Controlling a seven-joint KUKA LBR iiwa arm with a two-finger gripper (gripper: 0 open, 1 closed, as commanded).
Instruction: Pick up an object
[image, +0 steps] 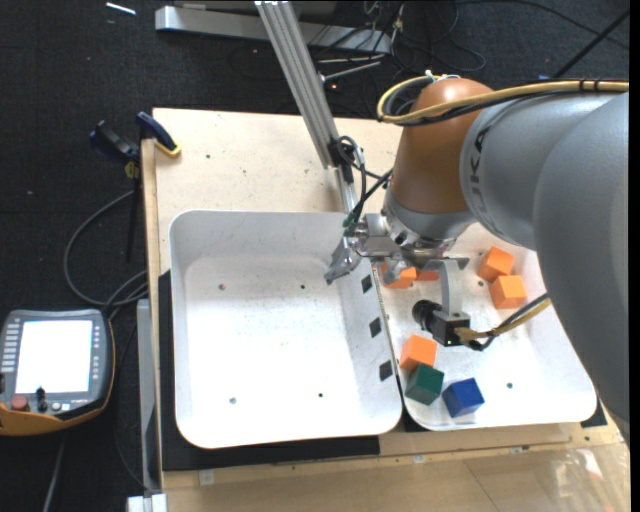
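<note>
Nearest you, in the right bin (560, 395), lie a blue cube (463, 396), a green cube (425, 383) touching an orange cube (418, 352) just behind it. Farther back, two more orange cubes (502, 277) sit against each other near the bin's far right side. The left bin (200, 330) adjoins it along a shared edge. Above that edge, at the right bin's far left, you see the gripper (405, 272) under the arm's orange band (440, 140). An orange block (401, 276) lies directly beneath the gripper, partly hidden by it; you cannot tell whether the fingers are spread or closed, nor whether they touch the block. Behind stands the bench (250, 160).
</note>
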